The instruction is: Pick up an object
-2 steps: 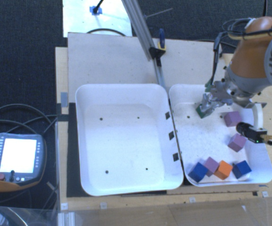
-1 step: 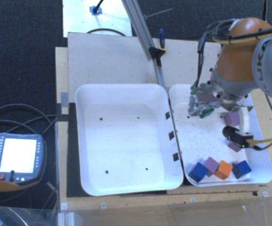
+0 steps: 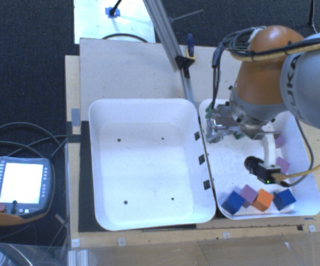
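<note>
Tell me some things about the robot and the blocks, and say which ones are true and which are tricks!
1. The colored blocks sit in the right bin. True.
2. The orange block lies in the left bin. False: it lies in the right bin, near the front, beside the purple block.
3. There are two blue blocks, one left of the purple block and one right of the orange block. True.
4. The arm has a green band above its wrist. False: the band is orange.
5. A handheld screen lies to the left of the bench. True.
6. The orange block is being lifted high above the bins. False: it rests on the bin floor.
</note>
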